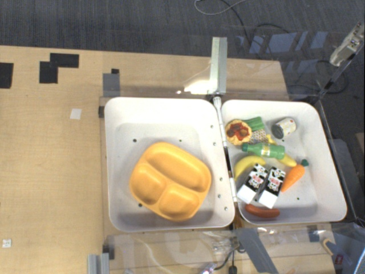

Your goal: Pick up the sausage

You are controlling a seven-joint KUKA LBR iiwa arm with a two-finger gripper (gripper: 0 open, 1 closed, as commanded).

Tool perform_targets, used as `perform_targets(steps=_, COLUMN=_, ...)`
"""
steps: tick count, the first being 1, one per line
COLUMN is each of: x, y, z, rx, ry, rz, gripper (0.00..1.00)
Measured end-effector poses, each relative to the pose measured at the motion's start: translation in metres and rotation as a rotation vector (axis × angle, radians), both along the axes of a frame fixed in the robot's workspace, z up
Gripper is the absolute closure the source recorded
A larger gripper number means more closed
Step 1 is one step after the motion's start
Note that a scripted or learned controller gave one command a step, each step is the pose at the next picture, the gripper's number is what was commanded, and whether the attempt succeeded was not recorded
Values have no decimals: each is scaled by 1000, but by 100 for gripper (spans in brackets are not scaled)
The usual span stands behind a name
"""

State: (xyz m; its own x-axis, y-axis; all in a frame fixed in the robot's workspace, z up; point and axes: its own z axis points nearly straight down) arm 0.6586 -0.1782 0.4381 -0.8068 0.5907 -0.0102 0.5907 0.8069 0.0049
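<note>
The sausage [262,211], reddish brown, lies along the near wall of the right bin [319,119]. Its upper edge is tucked against two black-and-white cartons [265,183]. A pale grey piece that looks like my gripper [348,44] hangs at the top right, beyond the bin's far corner and well away from the sausage. Nothing is between it and the sausage.
The right bin also holds a banana [245,165], a carrot [293,177], a green bottle [263,149], a pizza slice [238,131] and a small can [283,128], crowded together. A yellow divided plate [170,180] lies in the left bin [122,124].
</note>
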Motion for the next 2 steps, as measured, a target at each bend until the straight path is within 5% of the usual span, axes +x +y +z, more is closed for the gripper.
perform_targets(steps=2, x=3, y=2, z=28, rx=-4, ry=-26, rz=4, gripper=100)
